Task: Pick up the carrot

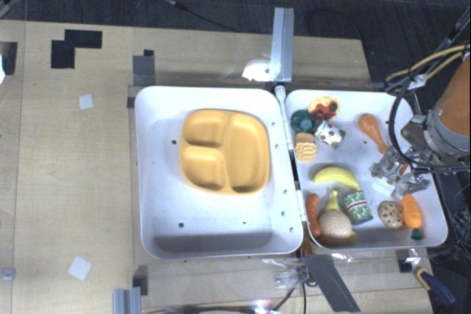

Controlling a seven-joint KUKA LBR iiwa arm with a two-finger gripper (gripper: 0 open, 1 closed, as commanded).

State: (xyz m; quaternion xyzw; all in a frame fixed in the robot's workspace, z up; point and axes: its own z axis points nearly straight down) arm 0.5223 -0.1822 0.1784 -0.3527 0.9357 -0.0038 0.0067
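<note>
The carrot [412, 211] is a short orange piece with a green stub. It lies in the near right corner of the right bin [353, 154], close to the bin's right wall. My gripper [394, 176] hangs over the right side of that bin, just up and left of the carrot and apart from it. It is open, and I see nothing between its metal fingers. The grey arm with its orange band comes in from the right edge.
A speckled cookie [390, 214] lies right beside the carrot, then a green can [358, 207], a banana [335, 175] and a brown potato [335, 226]. An orange drumstick-like toy [372, 129] lies farther back. The left bin [158, 158] holds a yellow divided tray [224, 151].
</note>
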